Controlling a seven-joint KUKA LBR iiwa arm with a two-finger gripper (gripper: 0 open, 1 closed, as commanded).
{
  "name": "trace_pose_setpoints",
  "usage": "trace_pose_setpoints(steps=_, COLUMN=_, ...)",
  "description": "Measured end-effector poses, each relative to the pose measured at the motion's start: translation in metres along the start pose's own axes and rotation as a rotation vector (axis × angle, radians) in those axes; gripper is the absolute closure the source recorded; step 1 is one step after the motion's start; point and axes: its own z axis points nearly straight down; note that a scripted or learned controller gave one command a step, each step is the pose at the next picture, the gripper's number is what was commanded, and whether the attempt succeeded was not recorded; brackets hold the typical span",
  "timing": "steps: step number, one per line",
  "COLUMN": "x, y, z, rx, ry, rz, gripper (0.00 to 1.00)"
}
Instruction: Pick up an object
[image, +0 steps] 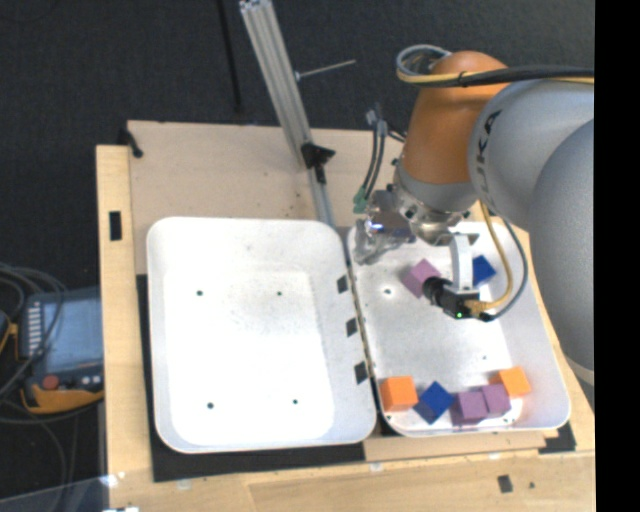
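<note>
You see the end effector (385, 238) low at the right bin's (455, 350) upper-left corner, its grip state hidden, beside the purple block (421, 276), so nothing looks picked yet.

Bench (200, 170): pale wooden top, seen at a slant; two shallow white bins side by side on it, touching along their inner edges; left bin (250, 330); right bin (450, 350); a slanted metal rail (285, 95) rises from its rear.
</note>
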Motion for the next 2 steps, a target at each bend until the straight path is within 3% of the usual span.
trace_pose_setpoints(steps=2, x=0.095, y=-0.013, z=-0.013, rx=0.0, ry=-0.001, rz=0.0, gripper=1.0)
